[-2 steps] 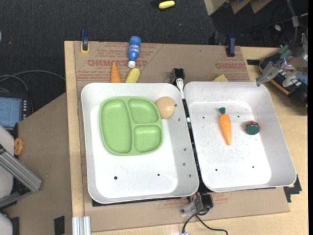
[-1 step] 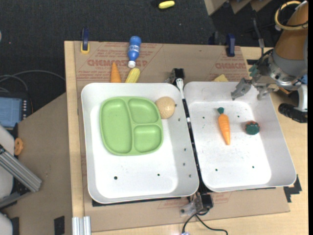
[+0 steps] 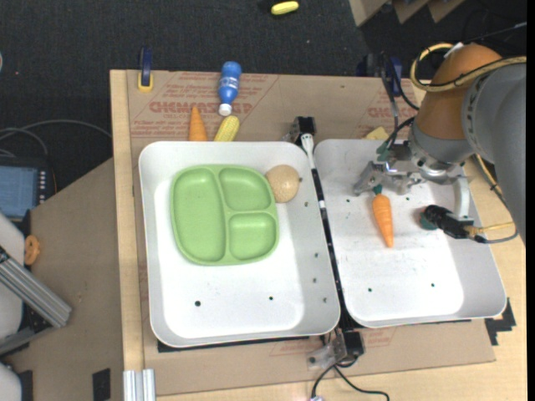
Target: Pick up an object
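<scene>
Tool hovers just above the small orange plastic carrot, at its blunt top end; cannot tell its state from this slant. Carrot lies flat in the shallow white right bin, not lifted. Grasp and lift remain, I judge. Long axis runs nearly away from the tool, tip pointing to the bin's near edge.

This place looks like a robotics lab or test room, not a home. A grey arm with an orange band works over two white bins that are fixed on a plain cardboard sheet, with black clamps and loose cables at its edges. Toy foods lie along the sheet's far edge, and aluminium framing stands beside its left edge on dark carpet.
</scene>
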You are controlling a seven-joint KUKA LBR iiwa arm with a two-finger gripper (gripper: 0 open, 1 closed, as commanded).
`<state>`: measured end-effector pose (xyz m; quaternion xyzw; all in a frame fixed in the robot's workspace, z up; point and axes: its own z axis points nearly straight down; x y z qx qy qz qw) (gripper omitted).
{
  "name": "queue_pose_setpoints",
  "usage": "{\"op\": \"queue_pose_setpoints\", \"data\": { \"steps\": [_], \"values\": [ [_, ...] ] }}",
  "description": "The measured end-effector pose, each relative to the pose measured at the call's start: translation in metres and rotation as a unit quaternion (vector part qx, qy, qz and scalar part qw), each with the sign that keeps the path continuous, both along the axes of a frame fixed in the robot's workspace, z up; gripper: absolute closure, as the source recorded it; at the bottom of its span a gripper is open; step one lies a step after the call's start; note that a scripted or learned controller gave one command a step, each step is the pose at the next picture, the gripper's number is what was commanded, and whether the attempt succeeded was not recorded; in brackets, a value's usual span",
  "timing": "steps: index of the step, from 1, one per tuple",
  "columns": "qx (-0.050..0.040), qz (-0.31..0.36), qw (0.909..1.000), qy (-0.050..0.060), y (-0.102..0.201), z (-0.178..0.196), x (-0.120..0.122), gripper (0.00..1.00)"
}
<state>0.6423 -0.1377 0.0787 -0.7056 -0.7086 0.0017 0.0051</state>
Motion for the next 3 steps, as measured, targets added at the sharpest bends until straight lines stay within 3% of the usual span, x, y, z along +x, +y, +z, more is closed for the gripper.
{"op": "queue_pose_setpoints", "data": {
  "steps": [1,2,3],
  "values": [
    [-0.0013,-0.002,1.0000,-0.002,0.016,0.006,-0.030,0.00],
    [-0.0022,-0.003,1.0000,-0.005,0.015,0.016,-0.028,1.00],
    [-0.0007,0.001,1.0000,-0.006,0.085,0.112,-0.088,1.00]
  ]
}}
